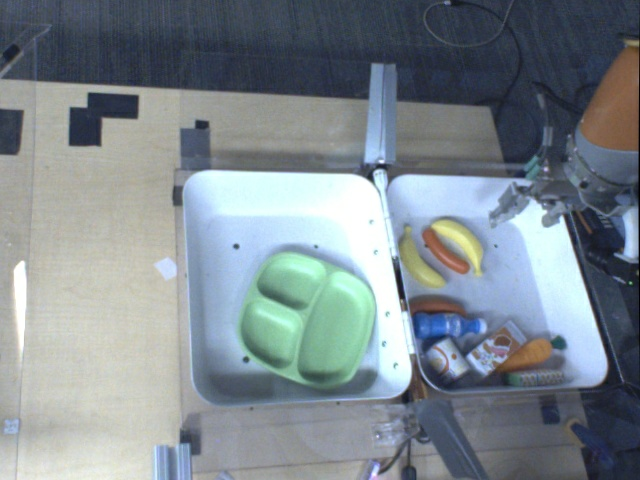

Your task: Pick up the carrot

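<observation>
Up at the far right, the arm (610, 128) hangs over the right bin (575, 268), its gripper (525, 205) spread apart, grasping nothing. Near right, the carrot (528, 353) lies beside a small carton (494, 349); its writing is too small to read.

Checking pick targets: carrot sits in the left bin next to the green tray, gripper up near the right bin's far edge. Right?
Not quite. The camera view shows the carrot in the right bin, near its front right corner, not beside the green tray, which lies in the left bin. The gripper is near the right bin's far edge, as you said.
</observation>
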